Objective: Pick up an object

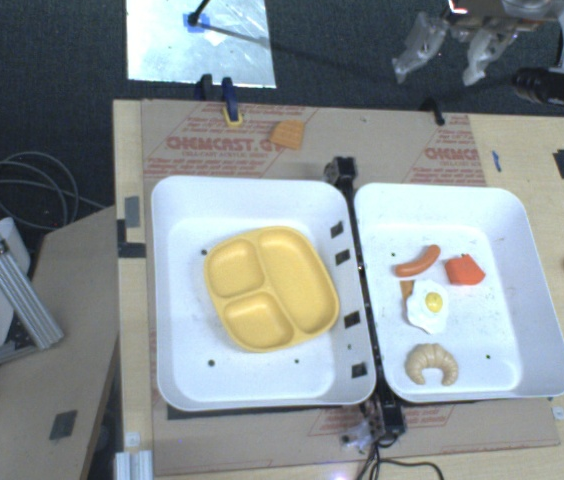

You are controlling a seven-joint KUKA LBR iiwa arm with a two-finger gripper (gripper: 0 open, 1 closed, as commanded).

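light: bright, even | glare: foil sheet point(200, 25) | shadows: soft | tool point(452, 53) blurred

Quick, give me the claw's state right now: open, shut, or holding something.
Claw: open, fingers spread apart, holding nothing, raised beyond the far edge of the right bin.

Tan cracker point(287, 133) on the bench, coiled cables point(32, 193) (far left), shiny sheet point(200, 25) on dark floor

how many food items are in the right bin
4: sausage at upper left, red piece right of it, fried egg in the middle, croissant nearest the front rim. None looks hidden.
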